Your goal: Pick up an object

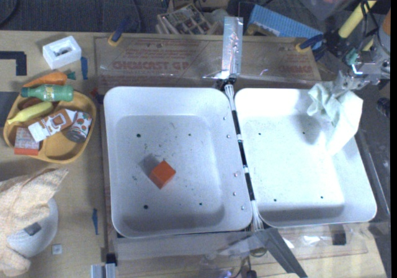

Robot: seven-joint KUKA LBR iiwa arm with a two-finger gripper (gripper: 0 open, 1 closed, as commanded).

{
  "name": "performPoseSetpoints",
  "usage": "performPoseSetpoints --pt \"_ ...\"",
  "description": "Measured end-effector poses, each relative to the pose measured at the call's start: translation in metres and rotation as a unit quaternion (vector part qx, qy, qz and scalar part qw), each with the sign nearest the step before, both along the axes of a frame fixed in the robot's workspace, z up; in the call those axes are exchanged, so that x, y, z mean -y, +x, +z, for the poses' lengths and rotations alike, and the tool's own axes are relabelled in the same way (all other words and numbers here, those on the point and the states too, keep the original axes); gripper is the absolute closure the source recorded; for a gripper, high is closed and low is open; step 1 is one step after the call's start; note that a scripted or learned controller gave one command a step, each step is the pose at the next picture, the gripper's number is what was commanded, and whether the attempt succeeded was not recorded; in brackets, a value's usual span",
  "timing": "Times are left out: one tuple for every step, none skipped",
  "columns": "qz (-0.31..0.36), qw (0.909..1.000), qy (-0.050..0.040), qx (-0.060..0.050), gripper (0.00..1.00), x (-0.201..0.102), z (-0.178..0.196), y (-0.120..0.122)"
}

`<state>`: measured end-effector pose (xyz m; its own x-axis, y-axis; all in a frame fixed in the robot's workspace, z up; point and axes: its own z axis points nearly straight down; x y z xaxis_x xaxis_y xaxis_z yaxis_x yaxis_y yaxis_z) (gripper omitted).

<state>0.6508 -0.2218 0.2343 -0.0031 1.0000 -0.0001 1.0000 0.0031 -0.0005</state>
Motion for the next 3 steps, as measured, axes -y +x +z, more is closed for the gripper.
performPoseSetpoints --pt "0.09 0.996 -0.0002 0.0 0.0 -0.032 -0.007 0.003" --pt "0.146 0.9893 -0.0016 0.003 0.0 0.001 -0.135 0.018" --pt "0.146 0.9892 -0.0053 0.01 0.0 -0.024 -0.138 -0.01"
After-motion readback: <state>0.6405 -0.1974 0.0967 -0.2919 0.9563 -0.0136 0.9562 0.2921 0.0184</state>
